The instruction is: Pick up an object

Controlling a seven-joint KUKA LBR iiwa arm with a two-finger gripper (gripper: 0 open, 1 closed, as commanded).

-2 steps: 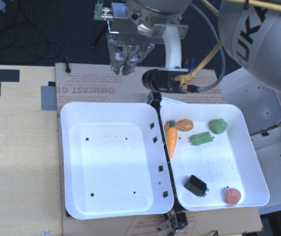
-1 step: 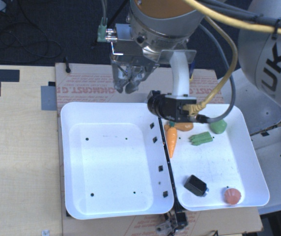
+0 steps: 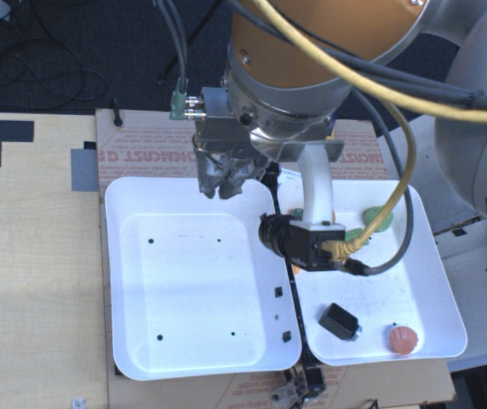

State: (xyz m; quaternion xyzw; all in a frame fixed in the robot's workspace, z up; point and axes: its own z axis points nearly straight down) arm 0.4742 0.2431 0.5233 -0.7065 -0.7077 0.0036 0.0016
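In the camera view, the pick looked unfinished, as far as could be judged. The gripper point(image 3: 220, 180) hung over the far rim of the left bin point(image 3: 124, 228), and nothing could be seen between its dark parts; how far the fingers stood open could not be told from this slant. The candidates for picking lay in the right bin point(image 3: 448, 313): a black block point(image 3: 340, 321) near the front, a pink-red round object point(image 3: 403, 339) just beside it toward the front right corner, and a green object point(image 3: 378, 219) farther back, partly hidden by a yellow cable point(image 3: 401, 177). Both bins rested on the desk point(image 3: 31, 254). A grasp and a lift appeared to remain.
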